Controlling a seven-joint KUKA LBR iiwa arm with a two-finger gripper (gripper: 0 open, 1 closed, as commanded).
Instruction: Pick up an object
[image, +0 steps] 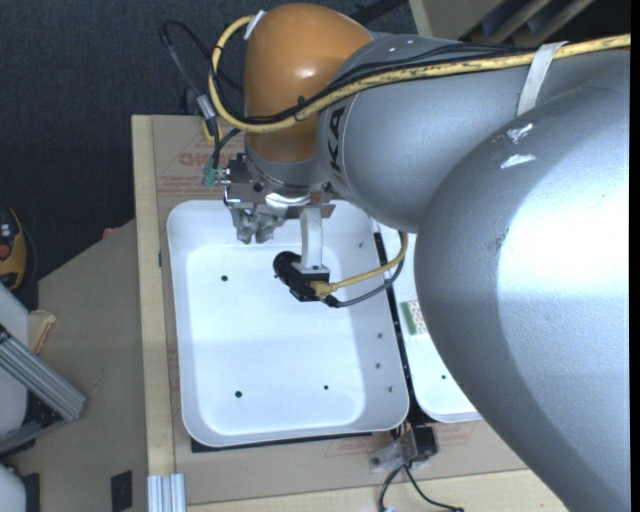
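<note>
claw (255, 232) pinched together, low over white bin's (200, 330) far end

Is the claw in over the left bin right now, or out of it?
In over it: the claw shows against the left bin's white floor, near the far rim. How low it hangs, cannot tell.

Smooth glossy white plastic bin (200, 400)

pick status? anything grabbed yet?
Done: the gripper hangs over the far end of the left bin. In hand: I see no object at it, so no grasp to report. Left: the whole pick, meaning locate, grip, lift. The arm covers most of the right bin, so its contents can't be judged.
</note>
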